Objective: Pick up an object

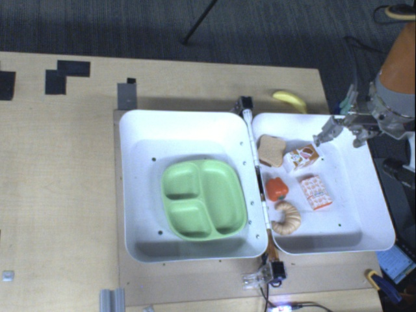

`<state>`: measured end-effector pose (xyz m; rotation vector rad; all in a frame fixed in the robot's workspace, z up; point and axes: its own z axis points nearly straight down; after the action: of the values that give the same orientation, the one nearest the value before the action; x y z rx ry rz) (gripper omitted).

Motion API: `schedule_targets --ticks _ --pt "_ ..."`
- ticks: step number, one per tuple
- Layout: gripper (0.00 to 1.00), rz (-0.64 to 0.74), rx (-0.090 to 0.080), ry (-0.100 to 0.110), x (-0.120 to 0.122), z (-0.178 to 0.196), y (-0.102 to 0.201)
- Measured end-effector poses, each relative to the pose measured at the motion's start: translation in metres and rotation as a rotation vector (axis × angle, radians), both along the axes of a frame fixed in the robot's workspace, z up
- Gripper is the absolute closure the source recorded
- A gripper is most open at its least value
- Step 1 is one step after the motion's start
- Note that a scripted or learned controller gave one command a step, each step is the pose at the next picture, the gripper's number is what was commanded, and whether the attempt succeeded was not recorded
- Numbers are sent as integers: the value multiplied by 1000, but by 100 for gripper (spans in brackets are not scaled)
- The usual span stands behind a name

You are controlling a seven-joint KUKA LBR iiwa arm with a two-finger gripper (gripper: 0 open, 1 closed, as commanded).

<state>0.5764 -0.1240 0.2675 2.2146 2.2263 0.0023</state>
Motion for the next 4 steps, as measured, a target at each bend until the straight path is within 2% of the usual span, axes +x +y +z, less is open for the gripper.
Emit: schedule_targets --ticks 1,2,3,4 --pt "0 -4 1 6 0 -155 -33" --pt "0 -2 -1 -4 -29 -181 5" --pt "100 -2 -1 -9 -27 -170 5" --pt "100 -1 1 -1 -86 -83 53"
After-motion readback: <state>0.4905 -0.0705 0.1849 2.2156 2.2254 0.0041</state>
